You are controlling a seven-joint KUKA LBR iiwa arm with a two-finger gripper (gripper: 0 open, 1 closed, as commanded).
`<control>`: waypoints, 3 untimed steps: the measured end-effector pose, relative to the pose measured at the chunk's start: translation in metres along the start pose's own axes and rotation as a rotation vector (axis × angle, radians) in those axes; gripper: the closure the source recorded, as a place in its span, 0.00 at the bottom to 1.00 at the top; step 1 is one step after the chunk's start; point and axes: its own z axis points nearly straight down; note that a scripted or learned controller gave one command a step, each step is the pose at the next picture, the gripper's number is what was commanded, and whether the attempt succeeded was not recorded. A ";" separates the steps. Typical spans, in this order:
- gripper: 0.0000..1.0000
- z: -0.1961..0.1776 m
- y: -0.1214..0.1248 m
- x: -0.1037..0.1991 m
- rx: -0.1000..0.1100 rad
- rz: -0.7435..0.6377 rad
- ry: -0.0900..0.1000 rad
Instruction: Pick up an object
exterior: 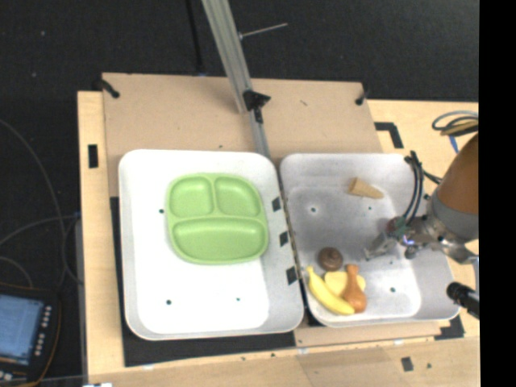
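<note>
Over the right bin (322,176), the end effector (385,244) is hanging low above the bin floor, nothing visibly between its fingers; whether they are apart or together cannot be told. Near that bin's front wall, a yellow banana (324,292), an orange drumstick-shaped toy (354,289) and a brown round piece (329,258) are lying close together. A tan wedge (366,188) is sitting toward the back. A green divided plate (216,218) is resting in the left bin (145,297) on the worktop (97,216).
</note>
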 end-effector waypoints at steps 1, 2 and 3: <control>0.00 0.026 0.000 -0.001 -0.002 0.001 0.000; 1.00 0.014 0.001 -0.002 -0.008 0.005 -0.002; 1.00 -0.039 -0.006 -0.009 -0.010 0.003 -0.003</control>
